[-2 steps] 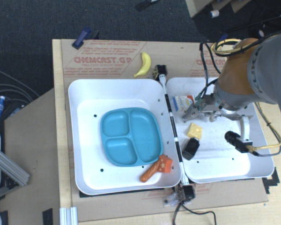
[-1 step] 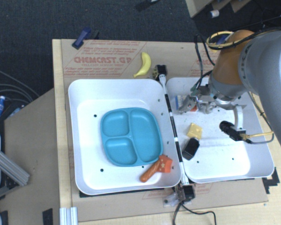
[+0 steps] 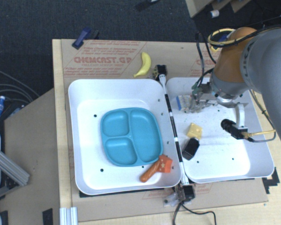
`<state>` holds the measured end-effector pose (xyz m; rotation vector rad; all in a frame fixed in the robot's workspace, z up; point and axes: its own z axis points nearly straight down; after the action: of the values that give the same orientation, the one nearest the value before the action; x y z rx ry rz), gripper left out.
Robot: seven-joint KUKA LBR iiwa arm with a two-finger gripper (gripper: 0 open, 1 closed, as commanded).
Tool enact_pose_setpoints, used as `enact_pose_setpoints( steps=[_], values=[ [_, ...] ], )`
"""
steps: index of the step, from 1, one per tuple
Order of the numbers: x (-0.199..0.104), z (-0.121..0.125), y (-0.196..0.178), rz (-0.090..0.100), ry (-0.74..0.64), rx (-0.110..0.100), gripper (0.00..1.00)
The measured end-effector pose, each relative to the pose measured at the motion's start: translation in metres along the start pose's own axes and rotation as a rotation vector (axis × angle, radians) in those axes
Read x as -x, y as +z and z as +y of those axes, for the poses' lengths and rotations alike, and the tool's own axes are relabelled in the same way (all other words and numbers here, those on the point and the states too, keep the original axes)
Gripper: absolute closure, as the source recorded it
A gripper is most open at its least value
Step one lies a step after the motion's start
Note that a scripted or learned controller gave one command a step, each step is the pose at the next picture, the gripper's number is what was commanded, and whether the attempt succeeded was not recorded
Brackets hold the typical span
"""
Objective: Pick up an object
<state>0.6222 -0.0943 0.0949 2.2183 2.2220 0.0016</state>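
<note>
Yellow block (image 3: 195, 131): lies on the floor of the right bin (image 3: 253, 165), in its left half, near the wall shared with the left bin (image 3: 79, 139). Taken here as the likeliest target, being the closest sizeable loose item below the claw.

Arm (image 3: 267, 60): enters from the right of the view and bends down over the upper part of the right bin.

Blue divided plate (image 3: 130, 136): rests flat in the middle of the left bin, well apart from the claw.

Claw (image 3: 195, 104): sits low over the upper left of the right bin. Nothing seen held; cannot tell whether wide or narrow.

Orange toy (image 3: 155, 169): lies in the left bin beside the plate's lower right corner, across the dividing wall.

Black piece (image 3: 190, 148): lies just below the yellow block, long axis slanting from upper right to lower left.

Small blue piece (image 3: 179, 102): lies just left of the claw.

Governing relation: block lies toward the bottom of the view from the claw, almost straight below it, apart and not touching. Block roughly square in outline, slightly tilted; no strong long axis to align with.
</note>
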Motion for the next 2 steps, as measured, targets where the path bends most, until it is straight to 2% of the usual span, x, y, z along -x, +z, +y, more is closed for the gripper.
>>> enact_pose_setpoints(
  steps=[1,2],
  values=[
    [0.000,0.000,0.000,0.000,0.000,0.000,0.00],
    [0.000,0.000,-0.010,-0.001,0.000,0.002,1.00]
  ],
)
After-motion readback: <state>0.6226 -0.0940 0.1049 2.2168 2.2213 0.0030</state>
